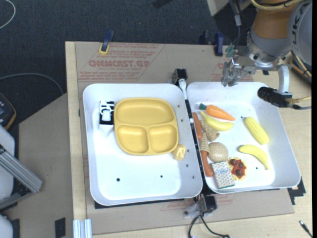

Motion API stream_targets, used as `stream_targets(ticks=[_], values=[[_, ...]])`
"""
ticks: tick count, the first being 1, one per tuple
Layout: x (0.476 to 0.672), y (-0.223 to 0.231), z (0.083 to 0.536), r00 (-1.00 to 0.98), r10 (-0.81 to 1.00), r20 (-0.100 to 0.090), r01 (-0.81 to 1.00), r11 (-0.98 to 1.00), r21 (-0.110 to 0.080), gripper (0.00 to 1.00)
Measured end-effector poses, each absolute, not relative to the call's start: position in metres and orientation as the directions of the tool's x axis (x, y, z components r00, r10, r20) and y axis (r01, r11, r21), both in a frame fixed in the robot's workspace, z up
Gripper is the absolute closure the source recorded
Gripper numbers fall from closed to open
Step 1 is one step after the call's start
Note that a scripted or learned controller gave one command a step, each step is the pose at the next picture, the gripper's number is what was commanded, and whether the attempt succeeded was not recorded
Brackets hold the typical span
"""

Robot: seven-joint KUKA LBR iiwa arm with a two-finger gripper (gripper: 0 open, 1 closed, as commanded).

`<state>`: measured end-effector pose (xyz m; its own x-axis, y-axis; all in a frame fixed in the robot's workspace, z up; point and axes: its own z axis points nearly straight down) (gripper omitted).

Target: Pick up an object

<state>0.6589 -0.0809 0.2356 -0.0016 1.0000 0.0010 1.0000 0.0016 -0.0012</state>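
Observation:
My gripper (pixel 231 80) hangs above the far rim of the right bin (pixel 285 148), near its far left corner, with nothing seen in it. In that bin lie an orange carrot (pixel 220 112), a pale yellow banana (pixel 218 123) just beneath it, a corn cob (pixel 256 130), and a second banana (pixel 255 154). Along the bin's left side run a long orange-red sausage (pixel 197 126) and another (pixel 206 163). A beige rounded piece (pixel 218 151), a red-topped slice (pixel 238 167) and a small speckled block (pixel 224 175) sit at the near end.
The left bin (pixel 133 182) holds a yellow divided plate (pixel 146 125), a black-and-white item (pixel 105 114) at its left, and a small yellow piece (pixel 179 152) by its right wall. A black clamp (pixel 179 75) sits at the far end between the bins.

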Motion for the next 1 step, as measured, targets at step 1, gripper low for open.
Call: stream_targets(ticks=[1], values=[[0.6562, -0.0808, 0.2342, 0.0, 1.0, 0.0, 1.0, 0.0, -0.002, 1.0]])
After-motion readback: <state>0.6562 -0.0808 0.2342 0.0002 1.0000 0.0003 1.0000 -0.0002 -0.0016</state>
